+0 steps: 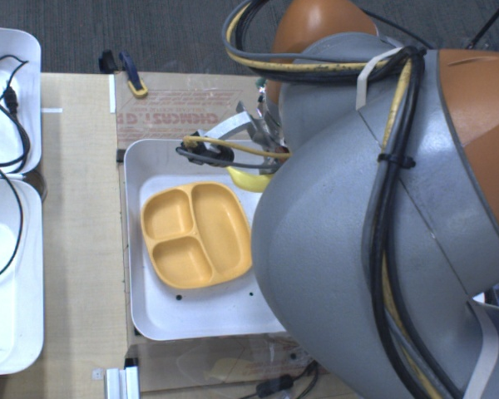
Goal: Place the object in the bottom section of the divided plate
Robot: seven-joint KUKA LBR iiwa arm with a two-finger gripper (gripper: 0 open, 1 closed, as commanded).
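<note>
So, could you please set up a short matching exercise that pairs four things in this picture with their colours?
Things:
1. divided plate
2. bin under the plate
3. arm
4. object beside the plate

Colours:
a. white
b. grey
c. bright yellow
d. orange-yellow

Pairs: 1-d, 2-a, 3-b, 4-c.

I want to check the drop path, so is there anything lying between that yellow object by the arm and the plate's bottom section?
Nothing visible blocks it. The yellow object sits just beyond the upper right rim of the divided plate, and the plate's compartments and the bin floor around it look bare. The arm hides the bin's right side.
</note>
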